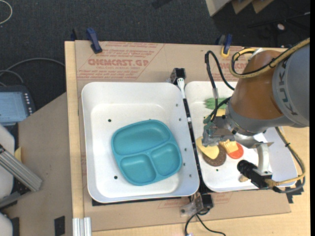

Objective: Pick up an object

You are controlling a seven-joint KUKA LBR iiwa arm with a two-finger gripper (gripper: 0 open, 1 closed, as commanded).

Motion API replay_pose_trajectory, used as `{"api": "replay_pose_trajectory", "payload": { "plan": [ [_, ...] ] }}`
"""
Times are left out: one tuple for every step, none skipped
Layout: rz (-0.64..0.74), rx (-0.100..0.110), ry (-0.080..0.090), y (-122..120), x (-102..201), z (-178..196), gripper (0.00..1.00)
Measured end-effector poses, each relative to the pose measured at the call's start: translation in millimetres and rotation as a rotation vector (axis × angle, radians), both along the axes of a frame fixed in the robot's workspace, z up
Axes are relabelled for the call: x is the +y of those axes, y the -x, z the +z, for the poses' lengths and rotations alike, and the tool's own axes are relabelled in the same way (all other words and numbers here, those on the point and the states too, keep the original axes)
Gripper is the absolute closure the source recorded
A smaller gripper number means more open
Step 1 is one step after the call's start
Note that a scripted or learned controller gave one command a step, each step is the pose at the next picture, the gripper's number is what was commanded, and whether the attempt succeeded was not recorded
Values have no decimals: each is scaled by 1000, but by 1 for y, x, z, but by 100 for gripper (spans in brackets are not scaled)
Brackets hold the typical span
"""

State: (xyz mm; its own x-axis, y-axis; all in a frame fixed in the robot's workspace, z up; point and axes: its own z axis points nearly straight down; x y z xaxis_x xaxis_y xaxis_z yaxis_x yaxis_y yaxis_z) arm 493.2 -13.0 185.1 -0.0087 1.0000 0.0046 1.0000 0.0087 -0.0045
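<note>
- Objects for picking: a small cluster in the right-hand shallow white bin (275,173), just right of the black divider strip (186,113) where the two bins meet. This strip serves as the landmark below.
- Well left of the strip: left shallow white bin (98,102), holding a teal three-compartment plastic plate (146,152) lying flat near its middle. Nothing else seen in that bin.
- Just right of the strip, low down: a round tan-and-brown disc-shaped piece (212,155), resting on the bin floor.
- A little farther right: a small yellow ridged piece (228,145), touching or overlapping a small orange-red round piece (236,152). Cannot tell which lies on top.
- Right of the strip, higher up: a green leafy-looking item (214,103), partly hidden under the arm.
- Two-finger gripper (210,135) hangs right of the strip, directly above the disc and yellow piece; its grey metal head hides the fingertips.
- Jaws: cannot tell whether released or clenched, and nothing is visibly between them.
- Farther right: grey arm with orange band (256,92) covering much of the right bin; black cylindrical part (251,172) low, near the bin's front edge.
- Progress, as judged: gripper is positioned over the cluster, but no object is seen lifted. Grasp and lift remain to be done.
</note>
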Motion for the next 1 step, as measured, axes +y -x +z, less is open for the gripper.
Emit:
{"api": "replay_pose_trajectory", "payload": {
  "plan": [
    [-1,-8,2,14,73,43,100]
  ]
}}
